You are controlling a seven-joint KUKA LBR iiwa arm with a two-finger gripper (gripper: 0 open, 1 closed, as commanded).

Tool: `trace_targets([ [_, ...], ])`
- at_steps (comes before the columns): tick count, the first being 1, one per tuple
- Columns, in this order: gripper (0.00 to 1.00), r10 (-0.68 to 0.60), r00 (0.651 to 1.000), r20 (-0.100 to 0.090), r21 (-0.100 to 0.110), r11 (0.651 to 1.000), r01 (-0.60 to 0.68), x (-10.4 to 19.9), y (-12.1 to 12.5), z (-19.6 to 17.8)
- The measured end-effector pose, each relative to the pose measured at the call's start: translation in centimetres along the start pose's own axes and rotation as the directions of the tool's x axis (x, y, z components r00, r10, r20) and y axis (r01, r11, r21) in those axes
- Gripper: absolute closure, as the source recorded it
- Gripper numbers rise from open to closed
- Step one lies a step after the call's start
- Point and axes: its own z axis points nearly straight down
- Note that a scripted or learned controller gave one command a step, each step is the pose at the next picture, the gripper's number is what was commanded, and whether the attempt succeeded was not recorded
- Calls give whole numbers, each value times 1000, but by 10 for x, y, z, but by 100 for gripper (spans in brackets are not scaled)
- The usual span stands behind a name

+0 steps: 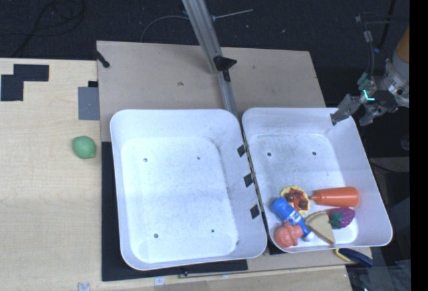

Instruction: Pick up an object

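The gripper [354, 111], apparently spread, hovers at the right bin's [314, 124] far-right rim; we risk pinching several crowded toys [314, 213] together.

One fixed camera hangs above the counter [200, 75], looking down at a slant from some way off. It takes in both white bins [134, 129] side by side, the arm [394, 75] entering from the right.
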Motion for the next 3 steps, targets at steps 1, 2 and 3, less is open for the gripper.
trace_targets([
  [1,0,0,1000,0,0,1000,0,0,0,0],
  [2,0,-1,1000,-1,5,1000,1,5,4,62],
  [3,0,0,1000,-1,5,1000,0,2,3,125],
])
